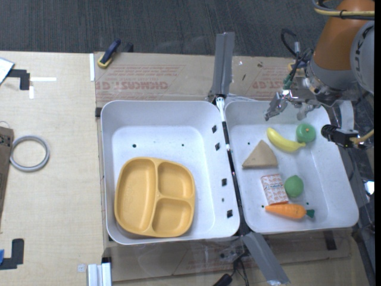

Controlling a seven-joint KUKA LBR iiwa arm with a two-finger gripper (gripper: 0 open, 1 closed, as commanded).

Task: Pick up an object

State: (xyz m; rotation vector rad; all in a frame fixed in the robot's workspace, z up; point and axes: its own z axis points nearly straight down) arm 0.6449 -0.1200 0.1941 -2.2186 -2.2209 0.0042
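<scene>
Picking is not begun, as I judge it: arm (345,34) enters from upper right of the frame, claw (284,100) hangs over the top edge of the right bin (333,219). Cannot tell whether the claw is spread or pressed together; nothing visible between its tips.

Candidates all sit in the right bin. Largest first: banana (284,140), just below the claw, touching or nearly touching the small green apple (306,133) to its right. Tan wedge (260,156) lower left of the banana. Carrot (288,211) near the bottom edge. Red-and-white packet (272,188) lying flat, green round thing (293,186) just beside it.

Left bin (119,124) carries a yellow divided plate (156,196); not a likely pick.

To do it well, probably: go for the banana, nearest to the claw; straddle its narrow width across the curve, come straight down, keep clear of the apple and bin wall. The flat packet looks the worst bet.

Writing: cardboard (161,82) behind the bins has red print, upside down, not fully readable. Packet print too small. Tape ring (27,152) on the surface (53,219) at left, no label seen.
</scene>
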